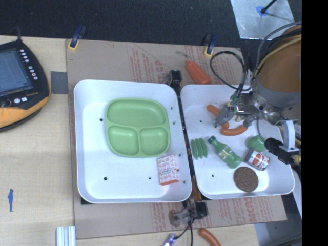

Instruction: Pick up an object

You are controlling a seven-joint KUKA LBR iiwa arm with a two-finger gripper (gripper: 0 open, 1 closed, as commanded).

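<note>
White bins: two shallow bins sit side by side on a brown sheet on the counter (36, 163), their inner walls touching.
Left bin (89, 152): holds a green plate (137, 126) with three compartments, set toward the far side, and a small packet (167, 169) near the front right corner, apart from the plate.
Right bin (205, 186): holds an orange sausage (233, 130), a second orange piece (212, 108) farther back, a green ridged piece (198, 147) by the left wall, a green bottle (225, 152) lying on its side, a green lump (256, 142), a small can (258, 161) lying tilted, and a brown disc (246, 179) at the front.
Gripper (225, 116): low over the far part of the right bin, between the two orange pieces, just beside the sausage.
Fingers: dark and spread, nothing between them; released.
Arm: grey, with a broad orange band (281, 65), entering from the right.
Outside the bins: an orange carrot (197, 73) lies on the sheet behind the right bin; a pendant (18, 86) with a screen rests on the counter at far left.
Writing: the packet carries red print and the can a red and white label, both too small to read; faint red lettering on the sheet is also unreadable.
</note>
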